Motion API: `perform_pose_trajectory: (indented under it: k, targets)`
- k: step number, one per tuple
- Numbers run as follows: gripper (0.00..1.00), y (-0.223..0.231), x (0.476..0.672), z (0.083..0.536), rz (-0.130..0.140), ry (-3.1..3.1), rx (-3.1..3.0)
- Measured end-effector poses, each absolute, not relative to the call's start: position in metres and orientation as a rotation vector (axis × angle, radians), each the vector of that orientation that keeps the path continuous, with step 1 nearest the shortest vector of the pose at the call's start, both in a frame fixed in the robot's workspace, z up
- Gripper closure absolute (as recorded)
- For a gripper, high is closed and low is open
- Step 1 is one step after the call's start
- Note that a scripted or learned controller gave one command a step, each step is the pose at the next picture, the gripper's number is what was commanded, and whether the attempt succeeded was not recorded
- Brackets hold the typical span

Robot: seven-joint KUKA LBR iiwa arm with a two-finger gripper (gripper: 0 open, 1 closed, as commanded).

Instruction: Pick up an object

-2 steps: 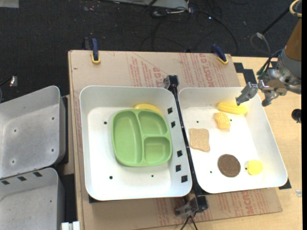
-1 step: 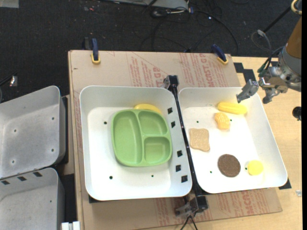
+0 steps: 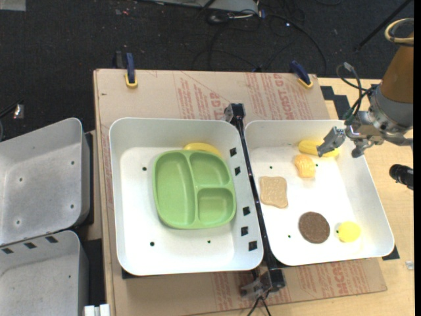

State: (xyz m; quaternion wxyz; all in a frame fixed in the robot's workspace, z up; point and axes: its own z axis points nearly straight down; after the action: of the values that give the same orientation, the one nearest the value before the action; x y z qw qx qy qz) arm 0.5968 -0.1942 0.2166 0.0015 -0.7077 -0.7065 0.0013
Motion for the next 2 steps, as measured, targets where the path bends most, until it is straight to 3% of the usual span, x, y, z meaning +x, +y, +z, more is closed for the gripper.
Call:
perform_pose_trajectory:
  k: [2]
  targets:
    - [0.0,-0.198,0.581,0.105,0.003,-2.218,-2.22]
